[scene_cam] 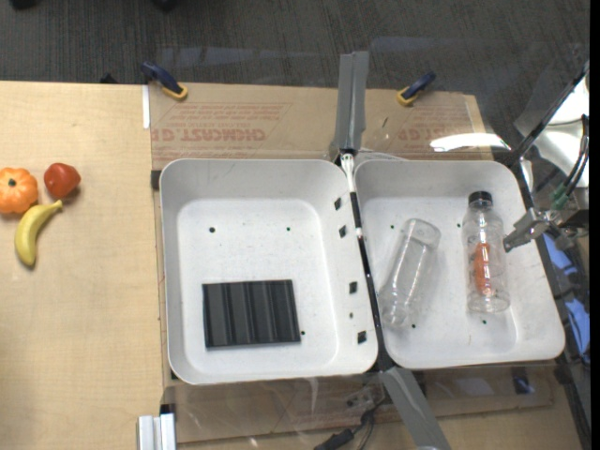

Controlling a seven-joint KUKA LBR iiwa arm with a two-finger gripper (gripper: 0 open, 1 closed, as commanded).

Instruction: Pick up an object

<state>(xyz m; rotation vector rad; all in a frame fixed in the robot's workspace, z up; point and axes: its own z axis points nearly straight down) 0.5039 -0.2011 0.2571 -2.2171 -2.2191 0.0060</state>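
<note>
- Two clear plastic bottles lay on their sides in the right bin [534, 340]: a capless one [409, 272] near the middle divider, and one with a black cap and an orange insert [485, 254] nearer the right wall.
- The gripper [521, 233] hung at the right bin's rim, just beside the capped bottle; it was too small and blurred to tell whether it was parted or closed, and nothing showed in its hold.
- Judging by position, the capped bottle was the likelier target, being closest to the arm's entry side.
- A dark ribbed tray [251, 313] lay flat in the left bin [187, 251], well apart.
- Open floor lay between the bottles, but the right wall crowded the capped bottle's outer side.
- Toy fruit [36, 206] sat on the bench, outside both bins.
</note>
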